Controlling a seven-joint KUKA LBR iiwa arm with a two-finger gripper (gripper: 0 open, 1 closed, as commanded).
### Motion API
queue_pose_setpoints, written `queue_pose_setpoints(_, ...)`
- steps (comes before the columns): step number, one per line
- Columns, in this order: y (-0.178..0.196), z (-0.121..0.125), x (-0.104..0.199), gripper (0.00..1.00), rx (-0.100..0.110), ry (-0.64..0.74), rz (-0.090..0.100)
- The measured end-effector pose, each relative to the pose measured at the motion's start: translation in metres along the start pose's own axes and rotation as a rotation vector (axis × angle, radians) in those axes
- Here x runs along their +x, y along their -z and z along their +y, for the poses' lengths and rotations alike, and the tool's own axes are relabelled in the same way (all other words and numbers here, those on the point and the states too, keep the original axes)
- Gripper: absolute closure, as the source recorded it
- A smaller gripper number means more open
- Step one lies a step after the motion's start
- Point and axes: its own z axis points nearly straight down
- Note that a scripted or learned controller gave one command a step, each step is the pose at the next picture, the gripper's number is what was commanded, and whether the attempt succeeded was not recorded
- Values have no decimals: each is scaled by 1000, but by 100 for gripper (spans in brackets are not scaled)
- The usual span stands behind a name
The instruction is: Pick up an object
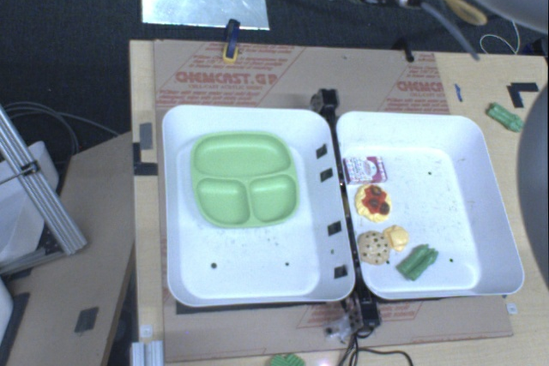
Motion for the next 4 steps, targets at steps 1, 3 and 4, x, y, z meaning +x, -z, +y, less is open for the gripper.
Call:
queue_pose_setpoints(1,-7,0,51,0,3,0,0)
queue_pose_setpoints(3,5,1,49,0,0,1,-1)
queue_pose_setpoints(4,17,1,49,100,-4,5,-1)
